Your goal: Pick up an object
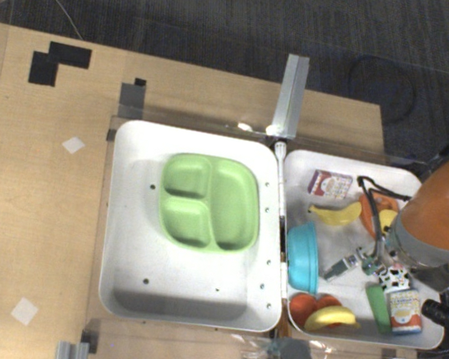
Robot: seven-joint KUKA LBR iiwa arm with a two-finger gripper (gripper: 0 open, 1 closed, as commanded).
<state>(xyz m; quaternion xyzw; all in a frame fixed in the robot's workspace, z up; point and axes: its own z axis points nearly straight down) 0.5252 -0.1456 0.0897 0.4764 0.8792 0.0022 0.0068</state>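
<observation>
Grey robot arm with an orange band (447, 205), raised above the bench and so closest to the lens, enters from the right and bends down over the right-hand bin. Light wooden bench top (29, 186) carries 2 shallow white bins side by side, with black patches (57, 60) near its far-left corner.

Left white bin (128, 227) holds a pale green plastic plate with 3 compartments (208, 201), lying flat near the bin's centre. Right white bin (297, 173) holds all the loose objects that could be picked.

An upright grey metal post (291, 96) stands at the far end of the wall between the bins. A blue plastic bowl (303, 257) is tipped on edge against the right bin's left wall.

At the near wall a red rounded fruit (307, 303) touches a yellow curved fruit (331, 318). A second yellow banana-shaped piece (334, 216) lies toward the far end, just beside an orange piece (369, 212). A white card with red print (329, 184) lies in the far-left corner. A green oblong block (378, 304) lies beside a small white carton with red and blue print (405, 311).

The gripper (359, 263) hangs low in the middle of the right bin — between the blue bowl and the green block. Whether it is released or clenched cannot be told, and no object can be seen in its grasp.
</observation>
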